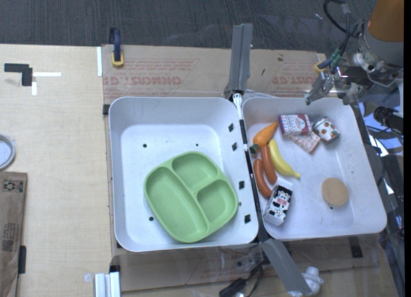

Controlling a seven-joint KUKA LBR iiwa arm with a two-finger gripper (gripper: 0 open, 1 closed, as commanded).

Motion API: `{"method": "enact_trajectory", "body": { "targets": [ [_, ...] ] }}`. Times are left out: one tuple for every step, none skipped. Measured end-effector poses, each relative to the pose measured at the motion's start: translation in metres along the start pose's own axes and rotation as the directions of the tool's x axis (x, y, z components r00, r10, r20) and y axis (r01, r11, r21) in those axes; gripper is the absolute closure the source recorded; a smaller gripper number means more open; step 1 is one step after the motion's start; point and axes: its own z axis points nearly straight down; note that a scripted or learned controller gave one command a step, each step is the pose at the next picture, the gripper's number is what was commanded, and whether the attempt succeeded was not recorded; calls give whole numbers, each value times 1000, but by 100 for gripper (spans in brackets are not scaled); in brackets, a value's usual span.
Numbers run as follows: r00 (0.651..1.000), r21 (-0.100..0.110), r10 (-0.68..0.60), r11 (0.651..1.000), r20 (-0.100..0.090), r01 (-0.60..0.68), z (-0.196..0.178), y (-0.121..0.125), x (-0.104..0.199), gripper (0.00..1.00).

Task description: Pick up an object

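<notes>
**Arm poised over back corner of right bin**

The grey arm with its orange band reaches in from upper right, wrist tilted down toward the far rim of the right bin. The gripper hangs above that bin's back-right corner, nothing seen between the fingers; whether they are spread or pressed together can't be told, too small & cluttered w/ cables.

In the right bin: a pink box and a small red-and-white can near the back, just below the gripper; a carrot, banana and sausage bunched along the left wall; a black-and-white carton at front left; a tan round cookie apart, toward front right.

The left bin holds a green divided plate. A yellow-handled clamp sits on the bench behind it.

Arm's upper part is cut off at the top edge.
</notes>
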Motion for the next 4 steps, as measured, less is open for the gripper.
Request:
{"method": "enact_trajectory", "body": {
  "targets": [
    [982,0,187,982,1,-187,-6,-4,-11,0],
    [999,0,41,999,0,-41,90,-44,-83,0],
    [999,-1,42,999,0,-42,81,-43,-83,100],
    [999,-1,43,999,0,-43,81,-43,-83,0]
  ]
}}
